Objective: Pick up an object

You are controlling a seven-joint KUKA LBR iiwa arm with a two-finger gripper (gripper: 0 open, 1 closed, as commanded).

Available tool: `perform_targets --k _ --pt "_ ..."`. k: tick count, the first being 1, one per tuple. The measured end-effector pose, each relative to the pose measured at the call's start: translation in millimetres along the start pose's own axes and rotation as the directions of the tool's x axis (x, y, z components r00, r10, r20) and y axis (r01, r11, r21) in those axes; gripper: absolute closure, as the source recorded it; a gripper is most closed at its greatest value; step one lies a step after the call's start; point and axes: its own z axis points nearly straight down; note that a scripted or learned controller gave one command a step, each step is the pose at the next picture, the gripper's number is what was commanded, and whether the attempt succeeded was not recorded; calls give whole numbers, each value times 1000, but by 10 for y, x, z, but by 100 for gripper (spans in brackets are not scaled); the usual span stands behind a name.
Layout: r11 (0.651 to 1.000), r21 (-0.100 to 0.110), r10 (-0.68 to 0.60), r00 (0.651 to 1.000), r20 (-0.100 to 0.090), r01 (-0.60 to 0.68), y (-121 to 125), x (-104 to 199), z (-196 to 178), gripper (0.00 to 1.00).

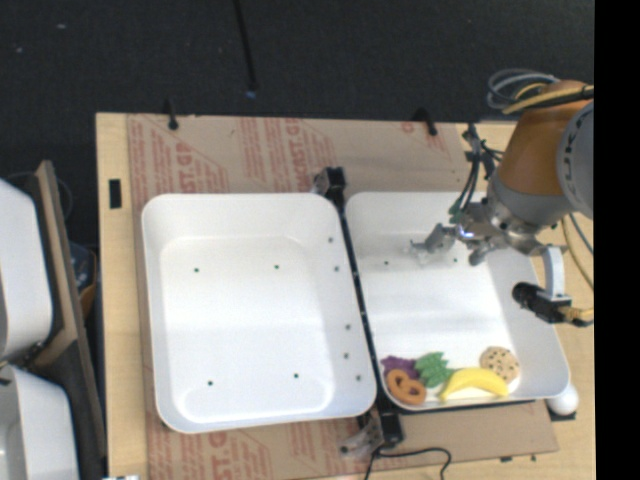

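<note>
Several toy foods lie along the front edge of the right bin (520, 313): a purple bunch of grapes (397, 366), an orange pretzel (406, 389), a green leafy piece (434, 368), a yellow banana (472, 383) and a brown cookie (499, 364). My gripper (456, 246) hangs over the back half of the right bin, well behind the toys. Its two fingers are spread apart and hold nothing.
The left bin (165, 298) stands beside the right one, with a black clamp (330, 181) at the back of the seam between them. A black part of the arm (540, 303) juts over the right bin's right rim. Cardboard lines the bench.
</note>
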Motion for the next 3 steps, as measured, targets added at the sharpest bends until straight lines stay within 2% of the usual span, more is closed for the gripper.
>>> perform_targets --k 1,2,3 --pt "1000 0 0 1000 0 0 -7 -3 523 0" --pt "1000 -5 1 1000 1 -1 6 -12 389 100" --pt "1000 -8 -1 1000 1 1 -24 36 -62 100"
